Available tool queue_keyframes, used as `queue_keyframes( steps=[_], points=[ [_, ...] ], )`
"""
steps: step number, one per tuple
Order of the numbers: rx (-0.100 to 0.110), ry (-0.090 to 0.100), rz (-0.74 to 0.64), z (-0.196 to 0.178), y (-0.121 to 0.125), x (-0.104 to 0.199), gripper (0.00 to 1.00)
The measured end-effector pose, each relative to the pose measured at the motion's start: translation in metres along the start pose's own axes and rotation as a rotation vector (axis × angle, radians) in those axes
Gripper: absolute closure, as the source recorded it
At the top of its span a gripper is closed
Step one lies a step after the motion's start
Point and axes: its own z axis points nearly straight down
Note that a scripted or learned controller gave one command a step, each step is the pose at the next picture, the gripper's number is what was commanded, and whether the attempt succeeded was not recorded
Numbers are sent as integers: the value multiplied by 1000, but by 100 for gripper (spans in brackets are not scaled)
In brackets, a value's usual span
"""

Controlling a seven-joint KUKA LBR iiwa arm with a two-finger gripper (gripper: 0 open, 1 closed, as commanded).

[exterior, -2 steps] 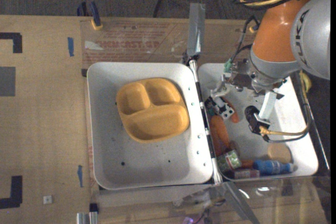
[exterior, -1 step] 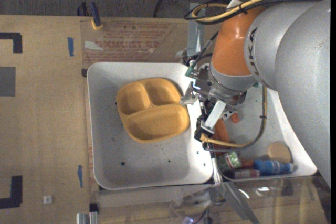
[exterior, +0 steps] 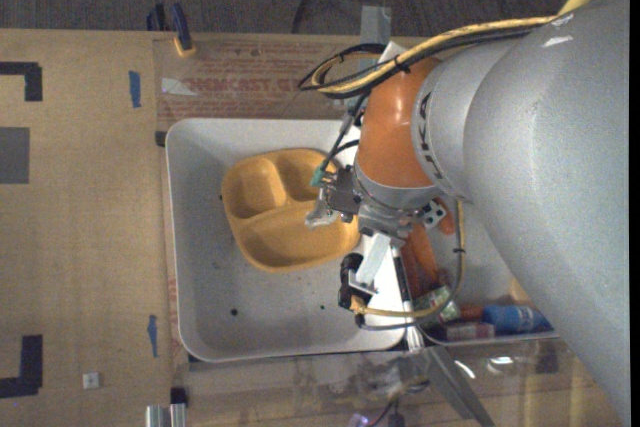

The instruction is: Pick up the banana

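My gripper (exterior: 324, 208) hangs over the right rim of a yellow divided dish (exterior: 272, 210) that sits in the left white bin (exterior: 200, 245). The grey arm with its orange band (exterior: 395, 140) reaches in from the right and hides most of the space between the two bins. I see nothing held at the gripper's tip.
Past the arm, in the right bin, lie an orange-red thing (exterior: 424, 260), a small green item (exterior: 441, 301) and a blue object (exterior: 516, 318). The left bin's floor shows bare white below and left of the dish. Brown bench surface (exterior: 80, 215) extends to the left.
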Motion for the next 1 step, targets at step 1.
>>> queue_keyframes(
  steps=[1],
  points=[
    [-8,-14,-14,6,-2,7,0]
  ],
)
